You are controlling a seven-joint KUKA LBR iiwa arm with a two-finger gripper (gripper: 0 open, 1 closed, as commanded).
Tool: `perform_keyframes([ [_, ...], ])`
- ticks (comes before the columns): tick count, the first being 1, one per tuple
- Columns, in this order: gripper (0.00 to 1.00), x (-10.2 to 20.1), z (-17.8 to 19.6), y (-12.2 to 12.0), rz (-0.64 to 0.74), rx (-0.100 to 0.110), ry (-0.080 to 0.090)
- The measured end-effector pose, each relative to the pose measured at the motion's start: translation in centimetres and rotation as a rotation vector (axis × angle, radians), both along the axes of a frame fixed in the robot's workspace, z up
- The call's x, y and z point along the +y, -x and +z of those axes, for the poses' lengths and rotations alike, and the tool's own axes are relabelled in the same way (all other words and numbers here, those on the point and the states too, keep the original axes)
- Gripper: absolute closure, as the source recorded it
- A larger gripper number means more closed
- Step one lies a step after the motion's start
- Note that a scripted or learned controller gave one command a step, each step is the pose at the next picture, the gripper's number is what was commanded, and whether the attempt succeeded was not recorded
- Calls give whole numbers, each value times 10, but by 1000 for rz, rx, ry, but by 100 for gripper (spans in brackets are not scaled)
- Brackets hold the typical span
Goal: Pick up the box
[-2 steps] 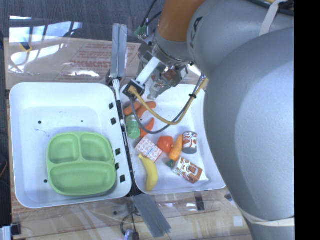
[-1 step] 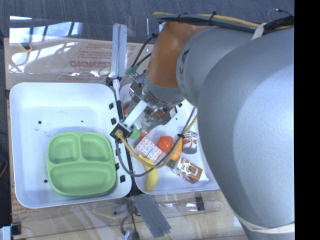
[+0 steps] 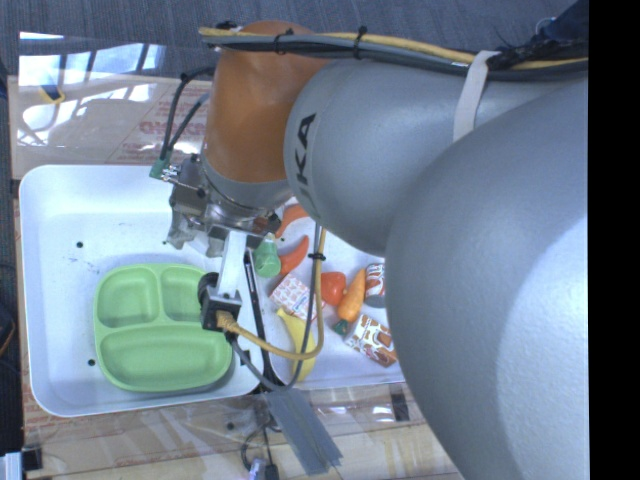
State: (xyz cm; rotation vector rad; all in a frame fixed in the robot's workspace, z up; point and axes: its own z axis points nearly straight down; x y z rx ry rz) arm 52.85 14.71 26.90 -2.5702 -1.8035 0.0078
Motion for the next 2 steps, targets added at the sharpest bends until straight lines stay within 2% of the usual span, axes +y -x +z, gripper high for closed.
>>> perform_keyframes([
  [1, 100, 31, -46, 51, -150, 3, 1],
  [2, 100, 71, -32, -13, -244, 1, 2],
])
